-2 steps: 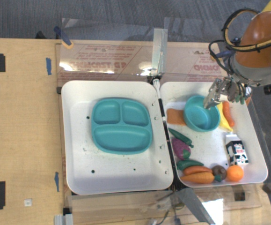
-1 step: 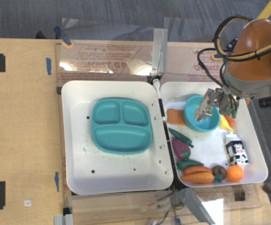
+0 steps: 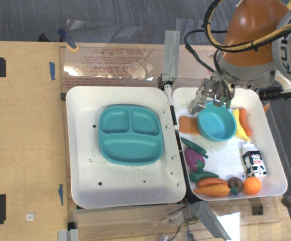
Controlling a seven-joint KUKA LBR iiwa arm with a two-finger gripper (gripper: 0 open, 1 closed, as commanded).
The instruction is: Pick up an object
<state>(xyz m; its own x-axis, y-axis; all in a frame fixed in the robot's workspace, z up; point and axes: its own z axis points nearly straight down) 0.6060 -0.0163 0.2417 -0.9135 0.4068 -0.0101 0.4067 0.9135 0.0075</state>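
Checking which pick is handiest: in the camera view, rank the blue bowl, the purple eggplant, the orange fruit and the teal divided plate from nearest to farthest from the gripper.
1. Blue bowl, right bin, just below the gripper.
2. Purple eggplant, right bin's left side, lower down.
3. Teal divided plate in the left bin and orange fruit in the right bin's near corner: too close to call.

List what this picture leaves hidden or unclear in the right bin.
- Gripper, camera view: its tips meet the blue bowl's rim; open or shut is unreadable, so a grasp cannot be confirmed.
- Banana: mostly hidden behind the bowl.
- Orange block: its right end is covered by the bowl.
- Milk carton: print too small to read.
- Arm: cut off by the right edge.
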